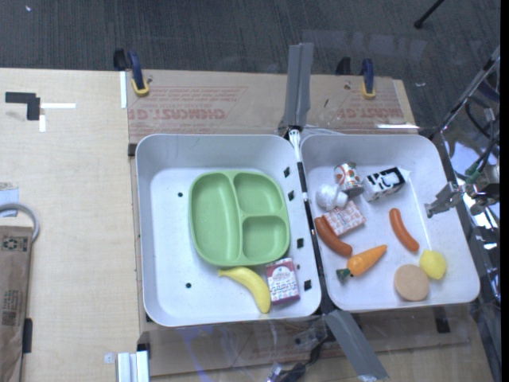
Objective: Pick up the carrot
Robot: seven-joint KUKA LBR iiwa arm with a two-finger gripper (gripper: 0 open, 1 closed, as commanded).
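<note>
Tool [445,201] at the right wall of the right bin [445,161], low over the rim, metal and partly blurred; cannot tell whether spread or pressed together. Nothing seen pinched in it. Carrot [364,261] well to the left of the tool and nearer the front, lying flat on the bin floor, orange body slanting up to the right, green stub at the lower left end. Between carrot and tool, a short red sausage [403,229]. Just in front of the tool, a lemon [433,264], touching a tan round bun [412,282]. Beyond the carrot, a longer sausage [332,237] beside a red-and-white packet [347,219]. Much farther left, in the left bin [155,237], a green divided plate [238,217], a banana [250,286] and a small red box [282,281].
</note>
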